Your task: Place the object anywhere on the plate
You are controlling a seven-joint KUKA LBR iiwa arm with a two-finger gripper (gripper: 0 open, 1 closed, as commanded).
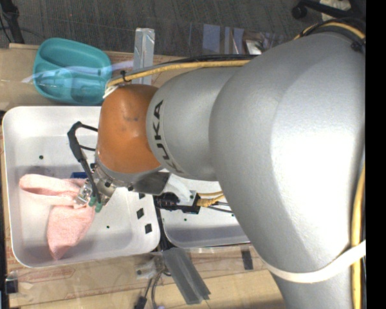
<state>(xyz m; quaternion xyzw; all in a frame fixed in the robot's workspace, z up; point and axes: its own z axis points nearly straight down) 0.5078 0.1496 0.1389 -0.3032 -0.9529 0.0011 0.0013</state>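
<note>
Wooden bench (6,76), two white bins, huge grey arm (276,140) reaching in.

Left bin (19,127): pink cloth (61,217) lying crumpled, gripper (90,198) right at its upper edge, grip impossible to tell. No plate made out; placing apparently yet to come. "UKA" readable on the arm.

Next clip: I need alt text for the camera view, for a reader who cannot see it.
A grey KUKA arm with an orange band reaches over the left shallow white bin, its pincer down at a crumpled pink cloth lying in that bin. A teal plastic scoop-shaped container sits on the bench behind the bin.
</note>
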